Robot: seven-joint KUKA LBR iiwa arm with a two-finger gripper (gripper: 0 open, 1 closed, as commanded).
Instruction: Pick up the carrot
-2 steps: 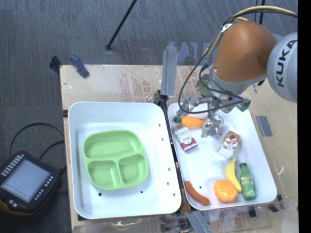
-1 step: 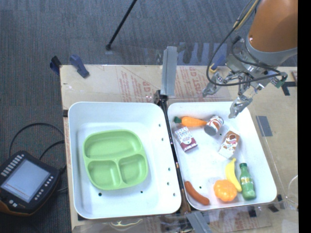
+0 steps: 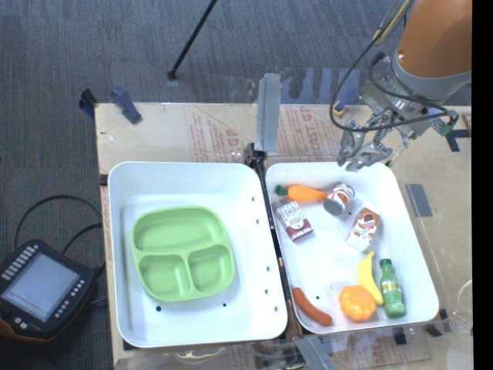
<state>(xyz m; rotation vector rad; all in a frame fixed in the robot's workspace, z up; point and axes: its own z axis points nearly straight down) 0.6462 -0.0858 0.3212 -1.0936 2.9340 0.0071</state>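
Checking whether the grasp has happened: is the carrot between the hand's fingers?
No. The carrot lies on the floor of the right bin, while the hand hovers above the bin's far edge.

Only partly legible text: red print on the cardboard (image 3: 223, 133) lining the tabletop behind the bins, upside-down and mirrored from this view, letters can't be made out for sure. The small carton (image 3: 294, 222), the can (image 3: 339, 200) and the milk box (image 3: 363, 229) in the right bin carry printed labels, too small to read. Pendant (image 3: 38, 287) screen shows no readable characters.
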